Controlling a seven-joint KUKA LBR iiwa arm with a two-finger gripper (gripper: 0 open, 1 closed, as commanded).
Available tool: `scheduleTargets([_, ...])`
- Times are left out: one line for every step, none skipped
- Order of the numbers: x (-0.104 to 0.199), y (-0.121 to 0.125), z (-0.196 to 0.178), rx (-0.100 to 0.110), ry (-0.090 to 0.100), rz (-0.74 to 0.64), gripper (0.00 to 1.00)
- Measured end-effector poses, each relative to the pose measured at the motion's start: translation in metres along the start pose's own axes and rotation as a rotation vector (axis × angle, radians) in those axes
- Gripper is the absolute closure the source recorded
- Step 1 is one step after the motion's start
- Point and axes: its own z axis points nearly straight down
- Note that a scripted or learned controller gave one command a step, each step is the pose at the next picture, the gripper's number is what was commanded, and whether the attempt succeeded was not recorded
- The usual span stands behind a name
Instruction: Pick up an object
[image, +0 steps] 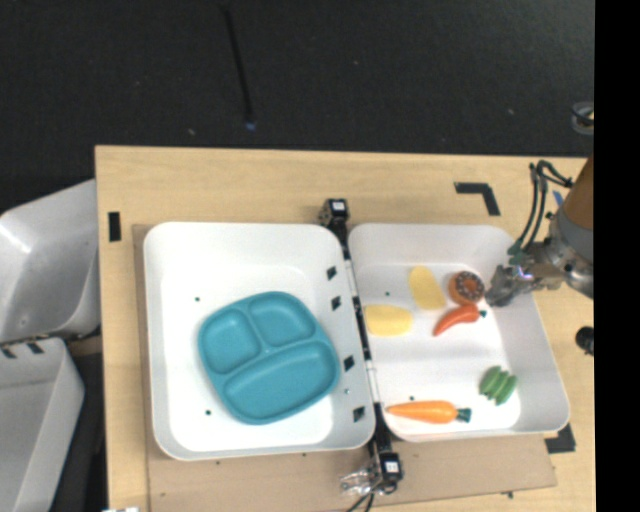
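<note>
The arm reaches in from the right, and the gripper hangs low over the right bin, just beside a small round red-and-dark toy near the far wall. Whether the tool is apart or together cannot be told from up here; it is a dark blur, and nothing can be seen held in it. The pickings are crowded: the round toy touches or nearly touches an orange-red pepper, with a pale yellow piece just beside and a second yellow piece nearer the divider. That crowding looks like the risk: a descent here could nudge the round toy so it rolls off, or pinch two toys at once and drop both. The bin wall is close too, so a scrape seems possible. A carrot and a green piece lie well apart near the front. In the left bin, a blue divided plate sits alone.
</note>
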Motion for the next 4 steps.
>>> scheduleTargets([-0.001, 0.001, -0.022, 0.001, 0.000, -0.001, 1.00])
scheduleTargets([0.052, -0.003, -0.012, 0.005, 0.002, -0.002, 1.00])
scheduleTargets([0.110, -0.007, -0.024, 0.004, 0.004, -0.004, 1.00])
scheduleTargets([0.160, -0.008, -0.016, 0.005, 0.004, -0.003, 1.00])
